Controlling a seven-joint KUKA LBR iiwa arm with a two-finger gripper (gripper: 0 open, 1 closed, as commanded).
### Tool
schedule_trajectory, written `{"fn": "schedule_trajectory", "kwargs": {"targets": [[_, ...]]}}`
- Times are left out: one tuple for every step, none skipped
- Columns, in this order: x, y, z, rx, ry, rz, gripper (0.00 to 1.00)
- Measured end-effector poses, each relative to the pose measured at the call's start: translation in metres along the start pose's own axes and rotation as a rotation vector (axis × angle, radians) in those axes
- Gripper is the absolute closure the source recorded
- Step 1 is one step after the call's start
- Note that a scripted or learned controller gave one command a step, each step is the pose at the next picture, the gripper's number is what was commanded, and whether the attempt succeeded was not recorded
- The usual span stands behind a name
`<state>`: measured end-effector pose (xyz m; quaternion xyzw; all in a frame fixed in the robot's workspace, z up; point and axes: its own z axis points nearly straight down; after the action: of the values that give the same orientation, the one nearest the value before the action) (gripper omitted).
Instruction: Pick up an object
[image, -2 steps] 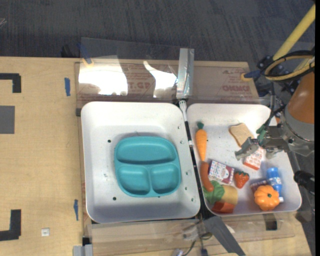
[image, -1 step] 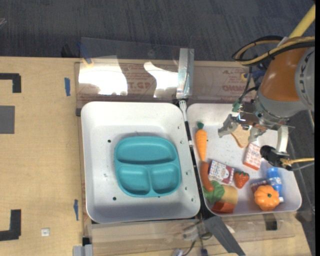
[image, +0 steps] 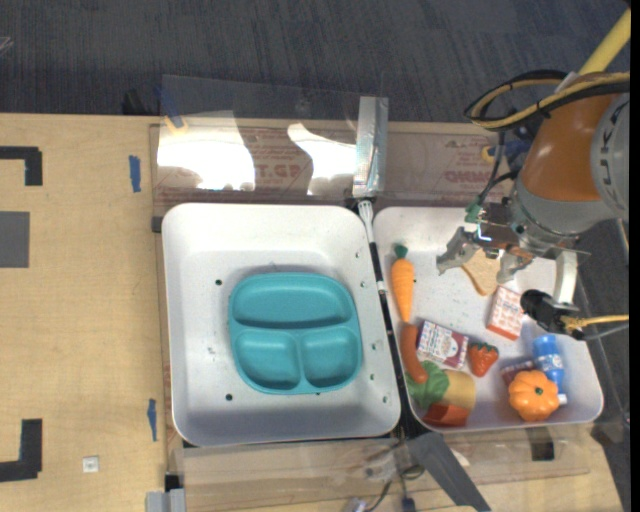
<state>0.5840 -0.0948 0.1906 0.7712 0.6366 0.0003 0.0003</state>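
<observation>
The left bin (image: 190, 300) sits at the centre of the frame and carries a teal divided plate (image: 294, 332) with three compartments, lying flat near its middle. The right bin (image: 585, 400) holds the clutter: a toy carrot (image: 402, 287) lies lengthwise against its left wall, green top pointing to the upper edge of the frame; below it a small purple-and-white carton (image: 441, 344) rests just beside a toy strawberry (image: 483, 357), and in the lower left corner of that bin a red, green and yellow cluster of toy food (image: 440, 390) is packed together. An orange toy pumpkin (image: 533, 395) sits at the lower right, touching a blue bottle (image: 548, 357) above it, and a white-and-red packet (image: 506, 311) lies tilted just above those. A tan slice-shaped piece (image: 483, 272) lies directly under the gripper (image: 487, 255), in the upper part of the right bin. The arm (image: 570, 140) enters from the upper right of the frame, its orange band above the wrist, with the gripper pointing down over the bin; its two fingers are spread apart, one toward the carrot and one toward the packet, and nothing is seen pinched between them
</observation>
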Motion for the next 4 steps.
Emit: {"fn": "schedule_trajectory", "kwargs": {"targets": [[-0.069,0.004,-0.001,-0.001,-0.002,-0.011,0.00],[-0.068,0.006,-0.012,-0.005,-0.001,-0.013,1.00],[-0.068,0.005,-0.012,-0.003,-0.001,-0.013,0.00],[-0.111,-0.001,0.092,-0.004,0.011,0.015,0.00]]}}
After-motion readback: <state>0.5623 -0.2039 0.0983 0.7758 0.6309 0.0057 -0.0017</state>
